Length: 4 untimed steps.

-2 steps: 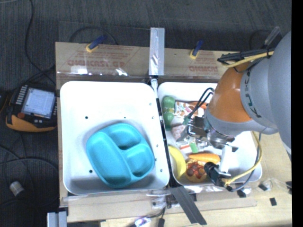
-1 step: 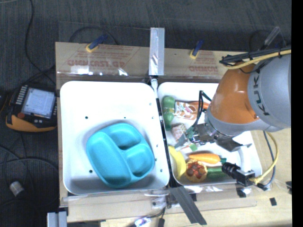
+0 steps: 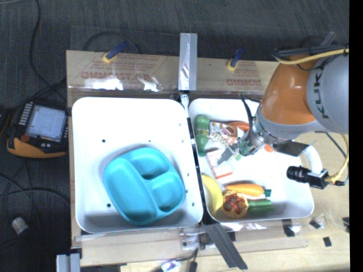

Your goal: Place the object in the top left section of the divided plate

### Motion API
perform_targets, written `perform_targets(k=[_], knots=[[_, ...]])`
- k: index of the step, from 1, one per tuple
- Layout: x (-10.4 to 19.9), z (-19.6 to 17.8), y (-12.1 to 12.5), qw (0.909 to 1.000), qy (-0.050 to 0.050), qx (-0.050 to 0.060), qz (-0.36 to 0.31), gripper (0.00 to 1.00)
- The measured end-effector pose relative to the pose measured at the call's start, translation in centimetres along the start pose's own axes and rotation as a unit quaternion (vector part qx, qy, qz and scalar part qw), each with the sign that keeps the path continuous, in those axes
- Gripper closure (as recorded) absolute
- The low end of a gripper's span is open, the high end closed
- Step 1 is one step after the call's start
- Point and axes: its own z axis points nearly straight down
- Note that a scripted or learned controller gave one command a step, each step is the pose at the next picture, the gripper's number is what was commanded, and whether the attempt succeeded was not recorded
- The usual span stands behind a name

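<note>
A blue divided plate [image 3: 143,184] lies in the left bin [image 3: 91,123], with nothing in its sections. My gripper [image 3: 233,152] reaches down into the right bin [image 3: 289,194], over a pile of toy food near that bin's middle left. Just beside it lie a red-and-white packet [image 3: 220,132] and a green piece [image 3: 201,123]. The arm's grey and orange wrist [image 3: 289,101] covers the bin's upper right part.
At the right bin's front lie a yellow banana [image 3: 212,192], an orange carrot [image 3: 245,189], a green cucumber [image 3: 260,206] and a brown-red lump [image 3: 235,204]. A black cylinder [image 3: 303,174] juts from the arm over the bin's right side. A handheld pendant [image 3: 39,129] sits left of the bench.
</note>
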Motion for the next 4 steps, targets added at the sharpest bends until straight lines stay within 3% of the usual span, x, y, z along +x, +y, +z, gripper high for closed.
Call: perform_targets(k=[1, 2, 3, 4], knots=[[2.0, 0.0, 4.0, 0.9970, 0.000, -0.001, -0.078, 1.00], [-0.4, 0.0, 10.9, 0.9913, -0.001, 0.000, 0.132, 1.00], [5.1, 0.0, 6.0, 0.9999, 0.000, 0.000, 0.015, 1.00], [5.1, -0.7, 6.0, 0.9999, 0.001, 0.002, 0.017, 1.00]])
